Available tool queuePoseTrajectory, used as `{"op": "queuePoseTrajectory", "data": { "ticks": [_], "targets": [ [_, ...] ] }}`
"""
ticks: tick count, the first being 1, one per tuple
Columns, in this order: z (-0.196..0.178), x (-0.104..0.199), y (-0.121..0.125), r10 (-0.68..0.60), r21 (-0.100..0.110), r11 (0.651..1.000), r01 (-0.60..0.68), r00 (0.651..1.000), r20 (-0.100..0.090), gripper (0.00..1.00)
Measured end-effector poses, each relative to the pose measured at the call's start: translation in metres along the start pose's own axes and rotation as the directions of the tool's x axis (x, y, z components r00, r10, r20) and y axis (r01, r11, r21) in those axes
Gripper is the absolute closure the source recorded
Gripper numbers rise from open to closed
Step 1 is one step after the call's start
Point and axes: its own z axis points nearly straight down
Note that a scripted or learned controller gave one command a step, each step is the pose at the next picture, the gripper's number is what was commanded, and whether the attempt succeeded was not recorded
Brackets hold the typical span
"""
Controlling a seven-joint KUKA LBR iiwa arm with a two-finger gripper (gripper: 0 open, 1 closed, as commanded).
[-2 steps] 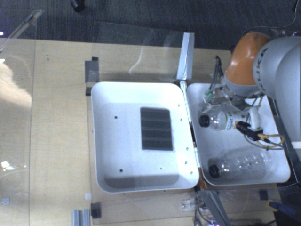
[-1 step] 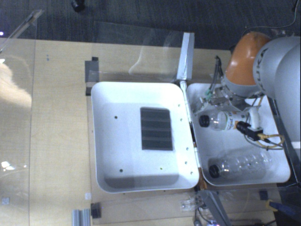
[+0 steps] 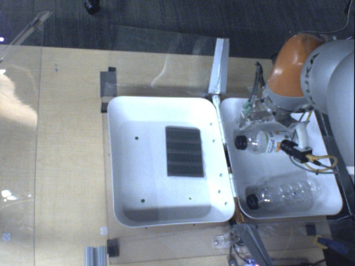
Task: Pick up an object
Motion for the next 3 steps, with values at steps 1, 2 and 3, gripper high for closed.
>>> {"op": "queuePoseTrajectory", "data": {
  "ticks": [1,2,3],
  "targets": [
    [0.000,0.000,0.000,0.000,0.000,1.000,0.000,1.000,0.000,0.00],
    [0.025,-0.038,-0.037,-0.078,0.016,0.997,0.078,0.997,-0.002,0.00],
    [0.015,-0.007,-0.055,-0.129,0.020,0.991,0.129,0.992,-0.005,0.00]
  ]
}}
